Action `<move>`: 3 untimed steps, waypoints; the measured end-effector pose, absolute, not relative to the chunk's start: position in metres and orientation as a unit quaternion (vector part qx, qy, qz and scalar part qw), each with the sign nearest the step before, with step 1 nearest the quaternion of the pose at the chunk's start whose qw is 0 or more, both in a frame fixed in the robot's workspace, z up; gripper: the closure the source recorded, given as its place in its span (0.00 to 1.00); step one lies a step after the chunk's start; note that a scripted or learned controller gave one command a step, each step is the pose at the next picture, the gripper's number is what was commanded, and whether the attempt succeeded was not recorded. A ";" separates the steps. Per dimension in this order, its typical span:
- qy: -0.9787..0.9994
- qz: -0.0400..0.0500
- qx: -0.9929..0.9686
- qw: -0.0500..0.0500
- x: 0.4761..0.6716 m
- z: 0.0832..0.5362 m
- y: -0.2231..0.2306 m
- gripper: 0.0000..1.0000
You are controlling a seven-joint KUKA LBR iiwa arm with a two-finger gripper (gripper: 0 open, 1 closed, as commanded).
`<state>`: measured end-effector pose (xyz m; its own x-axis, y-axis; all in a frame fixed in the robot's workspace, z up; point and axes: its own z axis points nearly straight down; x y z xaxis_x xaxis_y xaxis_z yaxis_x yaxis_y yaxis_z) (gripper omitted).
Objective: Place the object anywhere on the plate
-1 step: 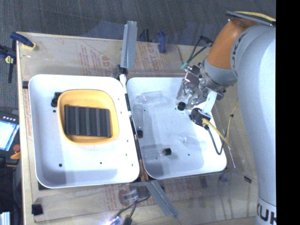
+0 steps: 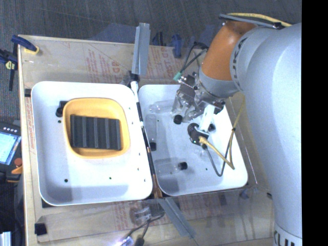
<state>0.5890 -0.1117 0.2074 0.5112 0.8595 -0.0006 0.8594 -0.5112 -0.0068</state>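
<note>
While hand (image 2: 185, 108) hovers, rounded yellow plate (image 2: 96, 105), ribbed dark centre

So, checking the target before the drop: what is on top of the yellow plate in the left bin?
A dark ribbed insert lies on the yellow plate, covering its middle; the plate surface beneath it is hidden.

The plate (image 2: 96, 125) is yellow with dark grey stripes in the middle. Both bins (image 2: 51, 178) are white. The arm (image 2: 266, 86) is grey with an orange band (image 2: 223, 53).
</note>
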 end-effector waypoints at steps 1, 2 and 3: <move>-0.561 0.002 -0.828 0.001 0.604 0.213 -0.040 1.00; -0.585 0.002 -0.811 0.002 0.597 0.205 0.022 1.00; -0.585 0.002 -0.811 0.002 0.597 0.205 0.022 0.00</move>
